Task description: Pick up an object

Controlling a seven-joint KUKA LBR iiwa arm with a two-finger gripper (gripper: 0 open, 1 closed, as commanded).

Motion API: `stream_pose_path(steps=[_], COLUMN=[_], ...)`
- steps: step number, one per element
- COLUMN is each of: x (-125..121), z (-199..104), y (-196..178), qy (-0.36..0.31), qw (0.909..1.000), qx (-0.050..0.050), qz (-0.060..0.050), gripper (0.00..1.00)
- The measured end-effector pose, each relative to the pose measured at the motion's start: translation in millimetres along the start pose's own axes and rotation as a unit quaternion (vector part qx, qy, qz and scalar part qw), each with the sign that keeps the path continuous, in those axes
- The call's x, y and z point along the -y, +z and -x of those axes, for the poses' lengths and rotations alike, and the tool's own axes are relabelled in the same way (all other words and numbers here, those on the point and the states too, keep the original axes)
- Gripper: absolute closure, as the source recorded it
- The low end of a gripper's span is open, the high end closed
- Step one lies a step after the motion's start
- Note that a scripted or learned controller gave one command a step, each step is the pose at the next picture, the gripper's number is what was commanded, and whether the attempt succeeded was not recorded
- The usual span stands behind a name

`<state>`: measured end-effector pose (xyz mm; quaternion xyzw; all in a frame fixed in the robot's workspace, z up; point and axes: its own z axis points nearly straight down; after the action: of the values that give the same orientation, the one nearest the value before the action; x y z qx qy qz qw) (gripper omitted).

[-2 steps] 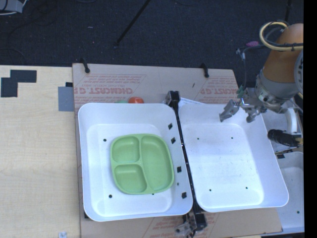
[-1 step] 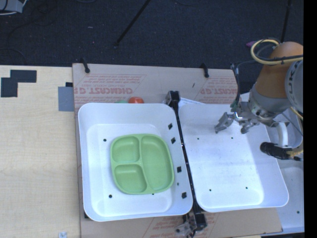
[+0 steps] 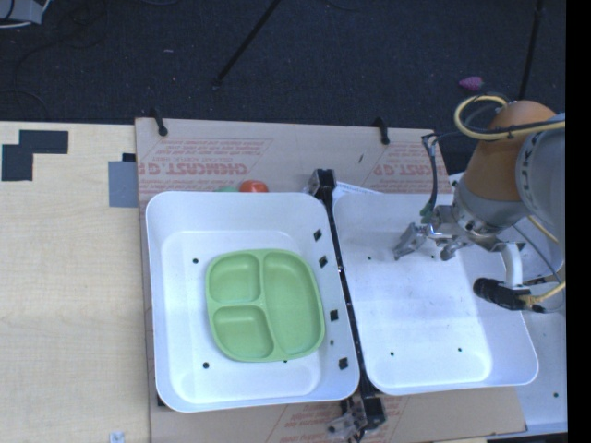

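Observation:
A light green divided plate (image 3: 266, 304) with three compartments lies flat in the left white bin (image 3: 175, 247). My gripper (image 3: 427, 247) hangs over the upper part of the right white bin (image 3: 462, 358), near its far wall and well to the right of the plate. Its fingers (image 3: 405, 245) are spread open with nothing between them.
A small red-orange object (image 3: 253, 187) sits just behind the left bin's far rim, with a bit of green beside it. A black divider (image 3: 334, 275) runs between the two bins. Both bins rest on a cardboard sheet (image 3: 268, 155).

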<state>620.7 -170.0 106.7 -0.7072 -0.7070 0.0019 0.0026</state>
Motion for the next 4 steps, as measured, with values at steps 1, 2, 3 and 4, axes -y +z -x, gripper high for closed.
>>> stream_pose_path(steps=[1, 2, 3, 4], x=[0, 0, -1, 2], z=[-1, -1, -3, 5], y=[20, 9, -33, -94], qy=[0.000, 0.000, -0.001, 0.001], qw=[1.0000, 1.0000, 1.0000, 1.0000], qx=[0.000, 0.000, 0.001, 0.001], qz=[0.001, 0.001, 0.004, 0.005], gripper=[0.00, 1.00, 1.00, 1.00])
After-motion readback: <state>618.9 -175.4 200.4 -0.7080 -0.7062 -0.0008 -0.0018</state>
